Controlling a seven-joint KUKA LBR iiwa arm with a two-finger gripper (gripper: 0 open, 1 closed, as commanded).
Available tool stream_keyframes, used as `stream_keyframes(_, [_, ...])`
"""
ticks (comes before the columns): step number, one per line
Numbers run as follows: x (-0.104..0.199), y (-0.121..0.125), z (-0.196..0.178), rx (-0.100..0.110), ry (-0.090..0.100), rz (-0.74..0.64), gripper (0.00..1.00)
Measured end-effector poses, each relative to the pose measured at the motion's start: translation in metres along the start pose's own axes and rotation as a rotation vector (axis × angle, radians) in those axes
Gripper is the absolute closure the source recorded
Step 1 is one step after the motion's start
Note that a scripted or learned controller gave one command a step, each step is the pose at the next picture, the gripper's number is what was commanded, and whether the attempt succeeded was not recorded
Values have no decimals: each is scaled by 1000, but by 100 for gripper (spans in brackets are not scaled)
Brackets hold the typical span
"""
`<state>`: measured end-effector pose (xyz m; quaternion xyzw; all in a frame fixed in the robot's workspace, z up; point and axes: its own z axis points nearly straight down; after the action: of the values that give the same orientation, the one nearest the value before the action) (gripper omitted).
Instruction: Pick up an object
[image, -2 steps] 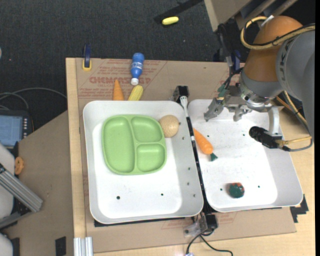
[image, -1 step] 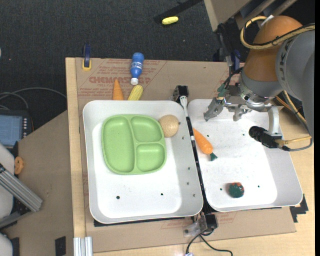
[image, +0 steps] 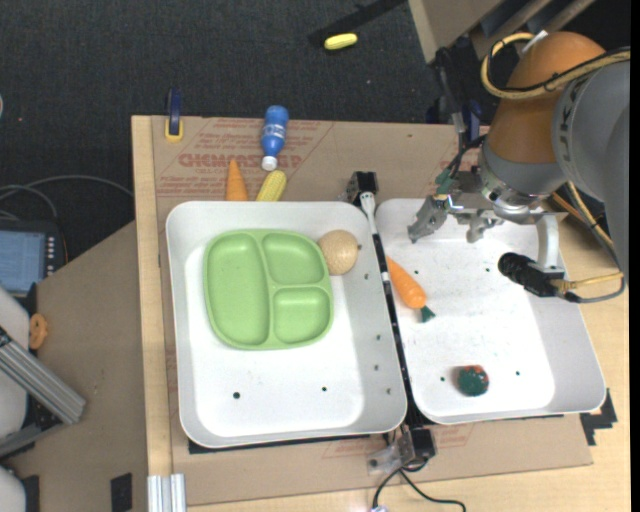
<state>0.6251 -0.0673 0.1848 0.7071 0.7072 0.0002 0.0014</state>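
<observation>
Gripper (image: 452, 222): we see its fingers spread, nothing between them, hanging above the right bin's (image: 560, 350) far edge.
Toy carrot (image: 407, 285): nearest object, lying toward the near-left of the gripper, long axis diagonal, beside the dividing wall.
Small ball (image: 472, 380): farther, near front.
</observation>
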Motion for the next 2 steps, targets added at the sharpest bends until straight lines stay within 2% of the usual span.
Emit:
stream_keyframes(1, [-19, -30, -46, -2, 0, 2, 0])
stream_keyframes(2, [-41, -51, 10, 10, 3, 4, 0])
